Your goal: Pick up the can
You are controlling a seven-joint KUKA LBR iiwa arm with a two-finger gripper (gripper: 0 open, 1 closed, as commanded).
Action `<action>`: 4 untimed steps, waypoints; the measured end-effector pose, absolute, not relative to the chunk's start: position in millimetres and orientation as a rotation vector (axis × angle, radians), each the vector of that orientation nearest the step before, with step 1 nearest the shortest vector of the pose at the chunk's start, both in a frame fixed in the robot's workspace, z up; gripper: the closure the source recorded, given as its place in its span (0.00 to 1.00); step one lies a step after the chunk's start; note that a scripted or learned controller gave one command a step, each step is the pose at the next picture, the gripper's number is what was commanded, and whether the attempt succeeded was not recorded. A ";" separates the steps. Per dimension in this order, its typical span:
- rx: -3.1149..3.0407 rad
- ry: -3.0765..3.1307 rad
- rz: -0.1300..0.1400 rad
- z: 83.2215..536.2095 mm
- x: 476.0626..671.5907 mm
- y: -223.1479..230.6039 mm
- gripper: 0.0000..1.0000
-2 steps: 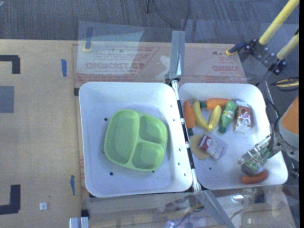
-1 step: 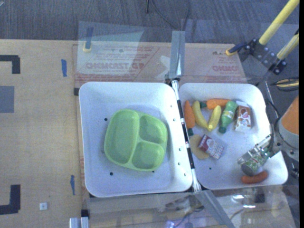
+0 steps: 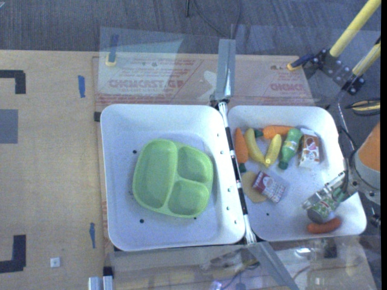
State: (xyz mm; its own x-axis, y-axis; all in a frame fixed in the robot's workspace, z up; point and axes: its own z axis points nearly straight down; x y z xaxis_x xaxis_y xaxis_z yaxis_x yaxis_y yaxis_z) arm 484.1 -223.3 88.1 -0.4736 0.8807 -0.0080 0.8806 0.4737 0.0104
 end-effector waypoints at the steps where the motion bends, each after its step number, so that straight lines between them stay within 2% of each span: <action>1: 1.606 2.674 0.007 99.0 485.9 -226.7 1.00; 2: 1.607 2.675 0.007 98.9 485.7 -226.6 0.00; 4: 1.607 2.675 0.007 98.9 485.7 -226.6 0.00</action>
